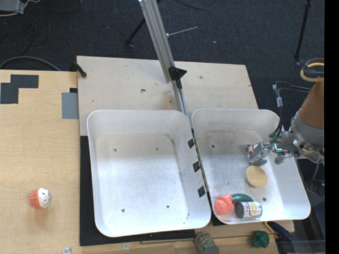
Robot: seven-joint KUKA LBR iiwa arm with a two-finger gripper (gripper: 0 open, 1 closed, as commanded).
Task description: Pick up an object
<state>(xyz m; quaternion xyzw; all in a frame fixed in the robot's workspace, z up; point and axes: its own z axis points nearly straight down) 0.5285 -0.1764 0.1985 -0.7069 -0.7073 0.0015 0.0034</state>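
Tan disc (257,177) lies flat just below your gripper (258,153); it looks light and stiff, so pinch its edges. Fingers' spread: cannot tell.

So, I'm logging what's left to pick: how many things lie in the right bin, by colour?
Tan disc: 1
Pink-orange soft lump: 1
Dark green piece: 1
Dark small bottle with pale label: 1
Total: 4
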